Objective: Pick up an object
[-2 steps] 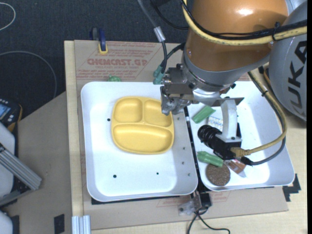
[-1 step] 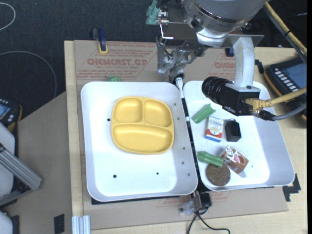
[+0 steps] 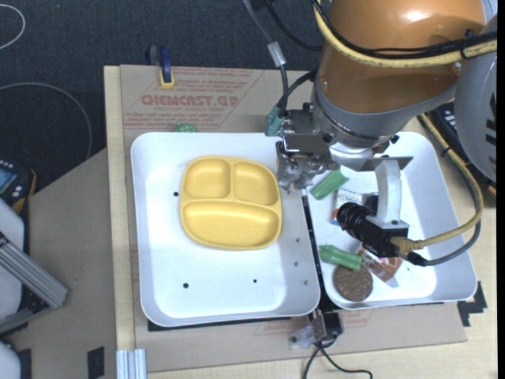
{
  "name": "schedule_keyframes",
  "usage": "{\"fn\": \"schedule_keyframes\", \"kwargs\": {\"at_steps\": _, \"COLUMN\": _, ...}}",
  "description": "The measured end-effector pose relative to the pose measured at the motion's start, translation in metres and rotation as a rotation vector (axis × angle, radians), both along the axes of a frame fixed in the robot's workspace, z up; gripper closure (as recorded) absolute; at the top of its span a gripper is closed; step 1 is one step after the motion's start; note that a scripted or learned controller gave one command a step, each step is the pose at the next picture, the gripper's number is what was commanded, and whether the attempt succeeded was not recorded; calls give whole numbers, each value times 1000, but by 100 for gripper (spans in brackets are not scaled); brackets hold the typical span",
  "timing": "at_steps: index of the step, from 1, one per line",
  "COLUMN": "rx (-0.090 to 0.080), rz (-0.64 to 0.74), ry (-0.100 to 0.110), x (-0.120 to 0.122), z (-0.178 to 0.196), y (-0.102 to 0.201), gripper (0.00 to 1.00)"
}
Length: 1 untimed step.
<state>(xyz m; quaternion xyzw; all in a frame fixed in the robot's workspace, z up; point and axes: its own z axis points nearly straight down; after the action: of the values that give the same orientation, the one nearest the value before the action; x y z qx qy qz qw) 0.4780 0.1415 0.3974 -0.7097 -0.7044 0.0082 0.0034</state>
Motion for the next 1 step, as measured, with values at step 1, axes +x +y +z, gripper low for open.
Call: {"fn": "schedule_keyframes", "kwargs": {"at_steps": 1, "rx": 5, "rz": 1, "ry": -10, "x": 1, "z": -27, "y": -43, "gripper": 100}}
